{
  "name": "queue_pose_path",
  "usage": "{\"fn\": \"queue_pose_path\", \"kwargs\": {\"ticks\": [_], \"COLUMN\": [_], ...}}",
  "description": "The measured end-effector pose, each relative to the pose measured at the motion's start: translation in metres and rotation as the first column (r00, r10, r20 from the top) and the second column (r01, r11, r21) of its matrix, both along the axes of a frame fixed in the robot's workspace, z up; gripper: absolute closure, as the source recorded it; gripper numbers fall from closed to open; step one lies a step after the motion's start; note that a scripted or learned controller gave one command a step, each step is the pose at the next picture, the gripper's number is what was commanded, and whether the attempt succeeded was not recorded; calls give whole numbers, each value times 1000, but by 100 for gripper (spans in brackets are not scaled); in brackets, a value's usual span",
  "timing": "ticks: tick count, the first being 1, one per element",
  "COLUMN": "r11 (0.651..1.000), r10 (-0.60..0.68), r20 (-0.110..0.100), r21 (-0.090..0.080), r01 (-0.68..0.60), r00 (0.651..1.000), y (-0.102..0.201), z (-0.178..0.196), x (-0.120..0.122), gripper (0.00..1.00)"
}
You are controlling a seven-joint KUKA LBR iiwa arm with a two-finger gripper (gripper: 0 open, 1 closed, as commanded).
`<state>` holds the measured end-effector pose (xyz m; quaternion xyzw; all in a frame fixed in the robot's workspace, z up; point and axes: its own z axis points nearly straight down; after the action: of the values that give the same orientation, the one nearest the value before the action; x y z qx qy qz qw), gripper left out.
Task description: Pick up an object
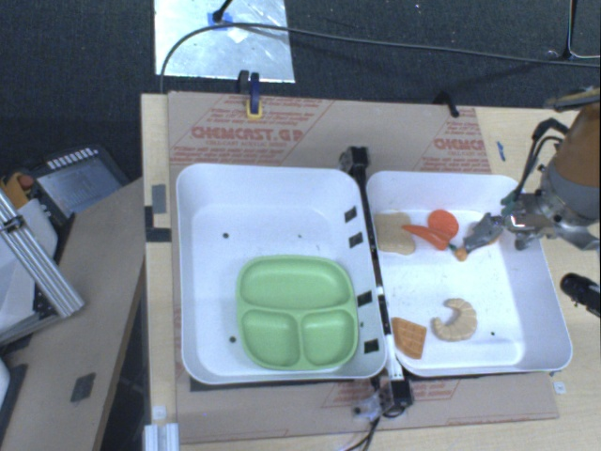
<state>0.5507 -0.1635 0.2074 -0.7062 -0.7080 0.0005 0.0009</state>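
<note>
- Two white bins sit side by side on the bench: the left bin (202,252) and the right bin (535,318).
- A green plate (296,310) with three compartments lies in the near half of the left bin.
- The grey arm (573,195) reaches in from the right, low over the far right part of the right bin.
- Its gripper (479,235) points left, just beside the orange piece; whether it is open or closed cannot be told, and nothing is seen gripped.
- A beige, curved croissant (455,319) lies in the near part of the right bin.
- A pale bread slice (394,235) lies near the divider.
- An orange carrot-like toy (437,228) touches the bread's right side.
- A tan cracker (408,336) rests in the near left corner.
</note>
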Motion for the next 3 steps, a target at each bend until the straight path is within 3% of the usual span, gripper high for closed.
{"fn": "queue_pose_path", "kwargs": {"ticks": [2,3], "r11": [1000,1000], "r10": [-1,-1], "r20": [0,6], "r21": [0,-2], "r01": [1,1], "r00": [1000,1000], "y": [-4,-4], "z": [-102,-89], "x": [-4,-3], "gripper": [0,100]}}
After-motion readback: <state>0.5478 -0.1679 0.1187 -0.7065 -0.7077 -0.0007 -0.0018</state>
